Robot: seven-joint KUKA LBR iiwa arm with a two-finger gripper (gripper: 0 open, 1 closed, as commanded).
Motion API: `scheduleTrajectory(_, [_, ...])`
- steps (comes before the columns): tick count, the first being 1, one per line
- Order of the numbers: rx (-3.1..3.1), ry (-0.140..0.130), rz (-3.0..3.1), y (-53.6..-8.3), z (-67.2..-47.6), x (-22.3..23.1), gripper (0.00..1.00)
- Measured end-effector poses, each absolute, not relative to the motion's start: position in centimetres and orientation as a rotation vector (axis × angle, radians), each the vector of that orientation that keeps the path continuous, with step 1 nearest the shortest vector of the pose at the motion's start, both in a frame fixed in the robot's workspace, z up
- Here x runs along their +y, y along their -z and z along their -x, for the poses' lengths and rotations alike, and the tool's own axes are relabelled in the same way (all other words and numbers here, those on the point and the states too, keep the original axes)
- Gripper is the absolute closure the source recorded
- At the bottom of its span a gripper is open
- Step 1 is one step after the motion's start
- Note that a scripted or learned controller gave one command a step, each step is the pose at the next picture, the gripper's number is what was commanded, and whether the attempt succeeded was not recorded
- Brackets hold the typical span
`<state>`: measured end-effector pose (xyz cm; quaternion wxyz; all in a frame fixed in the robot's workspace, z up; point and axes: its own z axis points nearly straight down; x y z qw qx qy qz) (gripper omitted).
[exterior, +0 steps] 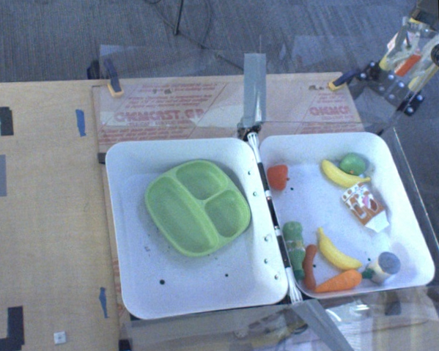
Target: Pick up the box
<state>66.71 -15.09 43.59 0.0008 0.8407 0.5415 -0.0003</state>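
The box (pixel 365 205), a small red-and-white carton, lies tilted near the right edge of the right bin (pixel 418 260), with bare floor on most sides, so a descent from above looks workable; a banana (pixel 341 173) and green apple (pixel 353 162) sit just beyond it towards the far edge. The gripper (pixel 411 51) hangs outside the far right corner, and whether it is spread or closed I cannot tell

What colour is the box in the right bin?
Orange-red and white patterned box, seen in the camera view.
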Motion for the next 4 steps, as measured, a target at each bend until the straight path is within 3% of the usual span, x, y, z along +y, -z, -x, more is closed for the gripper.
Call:
scheduleTrajectory(1, [1.208, 0.006, -2.903, -32.0, -58.9, -12.2, 1.00])
scheduleTrajectory(2, [0.897, 0.006, -3.014, -26.3, -50.1, -16.0, 1.00])
scheduleTrajectory(3, [1.468, 0.000, -2.777, -31.9, -57.1, -13.1, 1.00])
scheduleTrajectory(4, [1.676, -0.001, -2.656, -33.4, -60.5, -6.3, 1.00])
